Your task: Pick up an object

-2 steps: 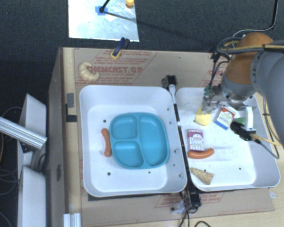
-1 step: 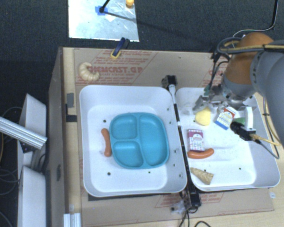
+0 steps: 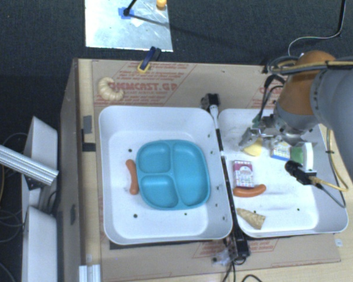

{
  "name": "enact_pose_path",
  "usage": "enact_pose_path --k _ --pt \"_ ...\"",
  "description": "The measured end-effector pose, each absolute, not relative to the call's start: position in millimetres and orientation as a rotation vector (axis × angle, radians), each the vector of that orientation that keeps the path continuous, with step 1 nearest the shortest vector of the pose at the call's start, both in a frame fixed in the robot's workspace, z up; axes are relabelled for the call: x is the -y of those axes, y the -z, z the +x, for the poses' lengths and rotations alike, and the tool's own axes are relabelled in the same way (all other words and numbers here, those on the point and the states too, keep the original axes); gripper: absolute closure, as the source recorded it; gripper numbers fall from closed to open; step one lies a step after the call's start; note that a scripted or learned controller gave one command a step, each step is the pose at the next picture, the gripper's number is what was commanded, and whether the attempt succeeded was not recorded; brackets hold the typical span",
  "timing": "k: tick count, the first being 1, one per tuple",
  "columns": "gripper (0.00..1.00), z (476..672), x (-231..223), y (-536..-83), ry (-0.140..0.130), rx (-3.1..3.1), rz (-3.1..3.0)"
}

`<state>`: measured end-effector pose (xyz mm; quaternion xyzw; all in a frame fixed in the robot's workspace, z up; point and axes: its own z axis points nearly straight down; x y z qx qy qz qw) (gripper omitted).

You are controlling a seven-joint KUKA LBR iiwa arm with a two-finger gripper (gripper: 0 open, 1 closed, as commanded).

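Although the gripper (image 3: pixel 251 136) hung low over the far left part of the right bin (image 3: pixel 294 207), nothing showed as lifted, so the pick looked not yet made. Whether it was open or closed could not be told from above, since the wrist hid much of it. A small yellow piece (image 3: pixel 254 150) lay on the bin floor just beside the gripper, perhaps touching it, and seemed the likeliest target. What was left, by that reading, was to close on it and raise it clear.

Close on the arm's side lay a blue-and-white packet (image 3: pixel 280 152) and a green item (image 3: pixel 298 154), near enough to be nudged. Toward the near edge sat a pink packet (image 3: pixel 243 172), then a sausage (image 3: pixel 249 190), then a tan wedge (image 3: pixel 251 217) near the near left corner, all apart from the yellow piece. The wall shared with the left bin (image 3: pixel 115 157) stood close on the gripper's left. That bin held a blue divided plate (image 3: pixel 172 175) and a second sausage (image 3: pixel 132 177) by its left edge.
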<state>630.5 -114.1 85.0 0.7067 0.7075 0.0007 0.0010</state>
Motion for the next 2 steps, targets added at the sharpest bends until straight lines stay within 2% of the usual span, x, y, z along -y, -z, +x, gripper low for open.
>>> enact_pose_path --k 1,2 --pt "1.00 631.5 114.3 -96.1 -0.005 -2.221 2.216" --pt "0.00 631.4 114.3 -95.9 -0.005 -2.221 2.216"
